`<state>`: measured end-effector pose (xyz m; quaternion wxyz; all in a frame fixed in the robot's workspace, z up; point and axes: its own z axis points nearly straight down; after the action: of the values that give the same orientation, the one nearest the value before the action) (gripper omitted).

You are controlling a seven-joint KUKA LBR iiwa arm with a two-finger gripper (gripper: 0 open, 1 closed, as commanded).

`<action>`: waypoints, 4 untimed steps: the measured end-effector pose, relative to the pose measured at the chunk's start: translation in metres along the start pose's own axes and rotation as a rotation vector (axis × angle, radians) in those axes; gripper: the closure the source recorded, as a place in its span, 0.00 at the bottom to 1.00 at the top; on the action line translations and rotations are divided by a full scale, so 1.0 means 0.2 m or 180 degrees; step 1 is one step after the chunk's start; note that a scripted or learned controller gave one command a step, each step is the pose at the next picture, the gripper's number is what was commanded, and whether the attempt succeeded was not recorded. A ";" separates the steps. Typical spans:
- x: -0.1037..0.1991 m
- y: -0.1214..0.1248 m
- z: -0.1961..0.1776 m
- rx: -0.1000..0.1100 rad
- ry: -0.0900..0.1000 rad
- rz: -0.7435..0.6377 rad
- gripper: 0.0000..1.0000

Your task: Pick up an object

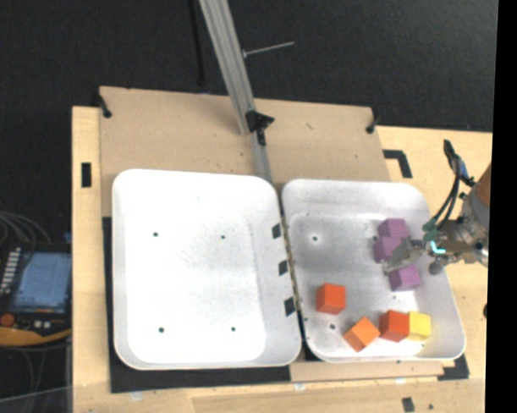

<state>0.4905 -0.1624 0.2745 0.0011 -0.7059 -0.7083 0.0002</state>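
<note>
Left bin (197, 267): bare white. Right bin (343, 204): holds all blocks. Gripper (409, 256): low among purple blocks (393, 236), jaw state not discernible. Orange block (331, 298), red block (395, 325), yellow block (419, 324): resting. Nothing lifted yet; pick pending.

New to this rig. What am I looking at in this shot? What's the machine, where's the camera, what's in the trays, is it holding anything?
One fixed camera looks down at a slant on a wooden bench carrying two shallow white bins. The machine is a robot arm reaching in from the right side of the picture; its gripper is low over the right bin, among the purple blocks.

In the right bin: purple blocks, an orange-red cube, an orange block, a red cube and a yellow cube. The left bin sits beside it.

The gripper is right against the purple blocks, but the picture is too coarse to tell whether it holds one. The metal pole at the top is a stand.
</note>
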 end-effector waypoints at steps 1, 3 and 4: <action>0.00 0.00 -0.01 -0.0015 -0.0004 0.0007 0.00; 0.01 0.01 0.50 0.0008 -0.0007 0.0016 0.00; 0.04 0.02 0.73 0.0007 -0.0008 0.0023 0.00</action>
<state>0.4951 -0.1542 0.1279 0.0009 -0.7085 -0.7057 0.0018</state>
